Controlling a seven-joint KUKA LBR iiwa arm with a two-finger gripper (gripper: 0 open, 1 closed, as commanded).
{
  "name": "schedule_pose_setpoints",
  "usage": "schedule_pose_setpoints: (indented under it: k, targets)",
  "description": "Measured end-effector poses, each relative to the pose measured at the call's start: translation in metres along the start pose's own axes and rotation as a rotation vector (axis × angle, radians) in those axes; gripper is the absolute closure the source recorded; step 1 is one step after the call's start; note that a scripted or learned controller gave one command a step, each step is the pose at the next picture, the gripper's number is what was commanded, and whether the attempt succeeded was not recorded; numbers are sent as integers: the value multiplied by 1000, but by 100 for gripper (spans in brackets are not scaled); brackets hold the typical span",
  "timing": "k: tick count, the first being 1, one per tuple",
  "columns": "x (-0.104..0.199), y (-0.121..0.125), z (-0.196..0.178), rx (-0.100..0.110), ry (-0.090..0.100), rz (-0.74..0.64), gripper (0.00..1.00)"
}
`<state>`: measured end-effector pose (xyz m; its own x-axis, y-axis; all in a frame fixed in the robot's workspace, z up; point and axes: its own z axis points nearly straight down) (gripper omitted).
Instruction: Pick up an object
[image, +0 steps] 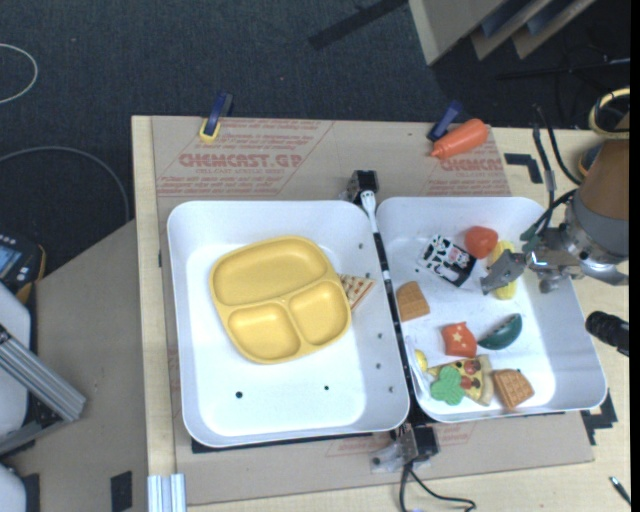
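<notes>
Toy food pieces lie scattered in the right bin (560, 340), and the likeliest candidate, as I judge it, is the small yellow piece (506, 289) just under the pincer (503, 272), near the middle of the bin's far half, beside a red tomato-like ball (481, 241). It looks like a light, hard plastic toy, probably smooth and a little slippery, so a grip across its narrow width should serve better than one along its length; most of it is hidden by the grey fingers, so its true shape cannot be made out. Whether the pincer is released or clenched I cannot tell, since the fingertips blur into the toy and the bin floor. Nearby lie a black-and-white carton-like toy (444, 260), a tan bread-like block (412, 300), a red wedge (459, 339), a dark green slice (501, 331), a pizza-like piece (458, 382) and a brown waffle-like square (511, 387) toward the bin's near edge; all seem rigid and light. In the left bin (200, 400) rests a yellow divided plate (280, 297), with a small waffle-patterned piece (355, 289) tucked at its right rim, partly covered. An orange carrot-like toy (460, 138) sits on the tabletop (300, 150) near its far edge, beyond the bins. The arm (605, 200) is cut off at the right.
</notes>
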<state>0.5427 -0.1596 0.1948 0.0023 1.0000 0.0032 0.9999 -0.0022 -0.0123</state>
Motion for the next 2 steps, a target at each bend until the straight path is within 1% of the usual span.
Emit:
schedule_pose_setpoints:
  k: [1,2]
  targets:
    - [0,3,-5,-11,-2,-2,0]
    - [8,0,41,-5,0,-2,0]
